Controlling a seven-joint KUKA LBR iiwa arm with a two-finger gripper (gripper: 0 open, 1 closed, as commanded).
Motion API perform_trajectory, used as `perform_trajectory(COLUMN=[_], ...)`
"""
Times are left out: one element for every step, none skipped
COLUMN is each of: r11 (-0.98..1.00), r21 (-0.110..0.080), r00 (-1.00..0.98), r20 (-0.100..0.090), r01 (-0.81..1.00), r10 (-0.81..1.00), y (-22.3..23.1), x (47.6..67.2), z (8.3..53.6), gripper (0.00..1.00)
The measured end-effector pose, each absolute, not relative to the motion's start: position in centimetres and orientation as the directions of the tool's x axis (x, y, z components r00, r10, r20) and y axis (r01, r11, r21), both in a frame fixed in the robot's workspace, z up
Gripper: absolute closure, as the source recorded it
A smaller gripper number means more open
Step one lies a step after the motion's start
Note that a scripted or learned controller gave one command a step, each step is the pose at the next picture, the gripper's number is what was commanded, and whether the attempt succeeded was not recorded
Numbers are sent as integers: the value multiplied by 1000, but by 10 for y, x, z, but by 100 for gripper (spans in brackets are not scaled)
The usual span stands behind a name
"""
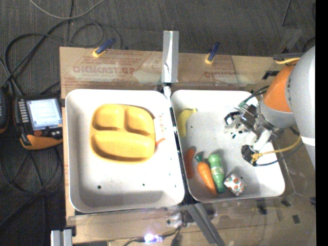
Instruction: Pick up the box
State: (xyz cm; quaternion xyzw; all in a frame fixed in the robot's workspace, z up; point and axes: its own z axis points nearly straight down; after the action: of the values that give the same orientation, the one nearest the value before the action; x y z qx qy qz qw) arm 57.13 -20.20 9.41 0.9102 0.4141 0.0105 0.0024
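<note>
Box (234, 184) first: you find it in the lower right of the frame, a small white cube with red and dark markings, lying on the floor of the right bin (266, 188) near that bin's lower edge. Just beside it on its left lies a green bottle (217, 171), and left of that an orange carrot (205, 175), with a reddish sausage-shaped piece (189, 162) further left along the bin's inner wall. A yellow banana (183, 120) lies in the upper left corner of the same bin.

Your arm (294, 99) comes in from the right edge of the frame, its orange band showing above the wrist. The tool (237, 124) hangs over the middle right part of the right bin, above and to the right of the box in the frame and apart from it. You cannot tell from this view whether it is released or clenched; nothing is seen in its grip.

The left bin (82, 188) carries a yellow divided tray (123, 131) in its upper half. Both bins sit side by side on the surface (118, 68), which shows brown with faded lettering along the top.
</note>
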Motion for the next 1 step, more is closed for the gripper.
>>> perform_trajectory(r11=[-657], r21=[13], r00=[657], r20=[16], r01=[754], r10=[754], y=[-202], x=[571], z=[94], gripper=[0])
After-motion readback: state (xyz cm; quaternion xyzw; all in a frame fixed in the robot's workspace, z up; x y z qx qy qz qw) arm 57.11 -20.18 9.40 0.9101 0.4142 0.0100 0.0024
